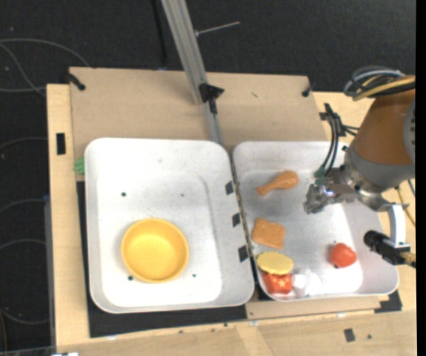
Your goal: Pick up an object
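Robotics lab, plywood bench (161,106), two white bins (101,199), loose cables (5,50), dark floor

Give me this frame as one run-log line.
gripper: over right bin, nothing visibly held | nearest: drumstick | right bin also: toast, tomato | left bin: yellow bowl

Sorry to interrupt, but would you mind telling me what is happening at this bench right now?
A grey and orange robot arm reaches in from the right, its hand over the right bin, not visibly holding anything. That bin holds an orange drumstick-shaped piece, a tan square piece, a red item and a small cluster at the front. The left bin holds a yellow bowl. Nothing has been picked up yet.
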